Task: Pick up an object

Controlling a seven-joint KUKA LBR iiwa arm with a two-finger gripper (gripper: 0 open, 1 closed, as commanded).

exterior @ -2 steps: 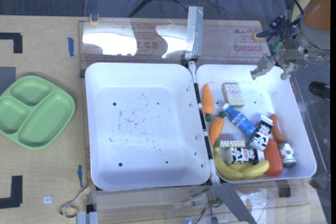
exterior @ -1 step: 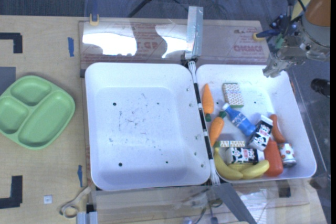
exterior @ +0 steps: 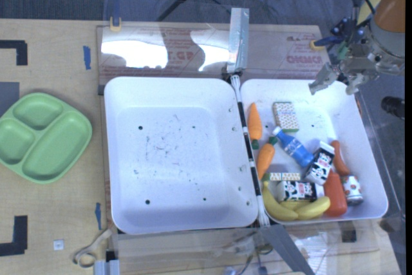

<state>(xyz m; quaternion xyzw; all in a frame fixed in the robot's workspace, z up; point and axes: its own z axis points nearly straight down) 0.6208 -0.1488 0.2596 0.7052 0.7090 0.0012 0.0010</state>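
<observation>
The right bin [exterior: 370, 158] holds a heap of small items. Two orange carrots [exterior: 255, 120] lie along its left wall. A small tan box [exterior: 285, 115] sits by a blue bottle [exterior: 293, 146]. Black-and-white milk cartons [exterior: 320, 166] lie above a yellow banana [exterior: 297, 208], with a red piece [exterior: 335, 194] and a small can [exterior: 353, 189] to the right. My gripper [exterior: 337, 84] hangs over the bin's far right corner, above and apart from the items. Its fingers [exterior: 320, 82] are spread open with nothing between them.
The left bin [exterior: 122, 138] lies beside the right one, with a ridge between them. A green divided plate [exterior: 42, 136] rests on the bench at far left. A clear panel [exterior: 167, 48] and a metal post [exterior: 238, 38] stand behind the bins.
</observation>
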